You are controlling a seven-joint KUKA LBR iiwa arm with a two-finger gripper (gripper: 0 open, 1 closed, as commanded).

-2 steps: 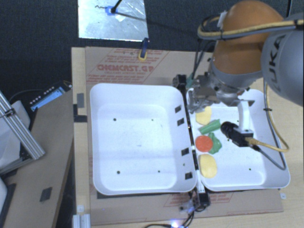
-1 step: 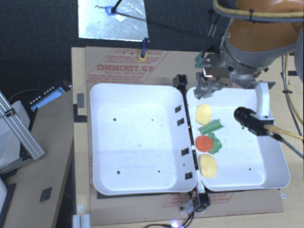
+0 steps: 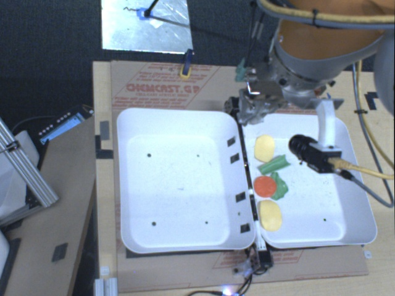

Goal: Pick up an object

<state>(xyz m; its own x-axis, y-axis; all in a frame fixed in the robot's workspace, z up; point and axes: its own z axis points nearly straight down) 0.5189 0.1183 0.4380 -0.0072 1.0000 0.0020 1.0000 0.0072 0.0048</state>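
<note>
The right bin [image 3: 345, 221] holds several small items along its left side. A yellow piece [image 3: 265, 147] lies nearest the back, with a green stick [image 3: 273, 164] just in front of it. A red-orange round piece [image 3: 265, 185] rests against another green piece [image 3: 281, 187], and a second yellow piece [image 3: 270, 215] lies closest to the front. My gripper [image 3: 252, 106] hangs over the back left corner of the right bin, behind the first yellow piece and apart from it. Nothing shows in its grasp.
The left bin [image 3: 179, 184] sits beside the right one, and clips [image 3: 237, 159] run along the shared rim. A black cylinder on a white bracket [image 3: 313, 153] with a yellow cable juts over the right bin. The arm's orange band [image 3: 333, 11] looms at the top right.
</note>
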